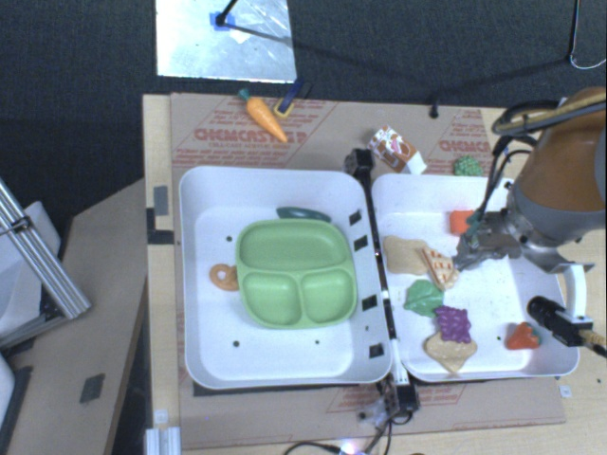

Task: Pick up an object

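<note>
Nearest the lower edge, a tan cracker piece lies in the right bin, with purple grapes just above it. Whether my claw is clenched or released I cannot tell; it hangs at centre right, beside the waffle piece. Left of there, a green divided plate sits in the left bin.

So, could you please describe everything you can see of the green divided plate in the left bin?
The green divided plate is a light green, plastic-looking tray with rounded corners and three compartments: one wide one across the back, two smaller ones in front. It lies flat and upright near the middle of the left bin. A dark green object sits at its back edge; a small orange ring lies just off its left side.
</note>
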{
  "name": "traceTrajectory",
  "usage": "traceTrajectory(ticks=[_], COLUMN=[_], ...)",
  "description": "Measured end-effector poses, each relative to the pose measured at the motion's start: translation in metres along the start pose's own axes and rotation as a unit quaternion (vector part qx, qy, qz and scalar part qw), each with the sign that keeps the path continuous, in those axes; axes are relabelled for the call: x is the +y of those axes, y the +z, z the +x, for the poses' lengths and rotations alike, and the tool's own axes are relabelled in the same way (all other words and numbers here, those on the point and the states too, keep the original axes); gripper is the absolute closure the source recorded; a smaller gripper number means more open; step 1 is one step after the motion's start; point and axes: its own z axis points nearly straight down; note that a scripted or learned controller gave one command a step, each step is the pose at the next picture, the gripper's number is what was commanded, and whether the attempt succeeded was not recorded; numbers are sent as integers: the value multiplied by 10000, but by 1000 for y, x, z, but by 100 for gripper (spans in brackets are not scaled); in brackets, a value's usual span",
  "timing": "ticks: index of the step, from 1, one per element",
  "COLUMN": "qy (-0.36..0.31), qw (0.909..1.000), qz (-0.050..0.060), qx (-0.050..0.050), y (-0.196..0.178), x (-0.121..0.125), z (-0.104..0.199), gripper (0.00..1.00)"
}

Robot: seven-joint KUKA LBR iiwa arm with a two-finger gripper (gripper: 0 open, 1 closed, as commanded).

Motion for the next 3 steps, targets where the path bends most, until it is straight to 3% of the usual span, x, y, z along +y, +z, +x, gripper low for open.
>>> traceTrajectory(ticks=[3], qy=[-24], qw=[10000], qz=[-6], qx=[6], y=[-17], x=[3], z=[8], gripper=[100])
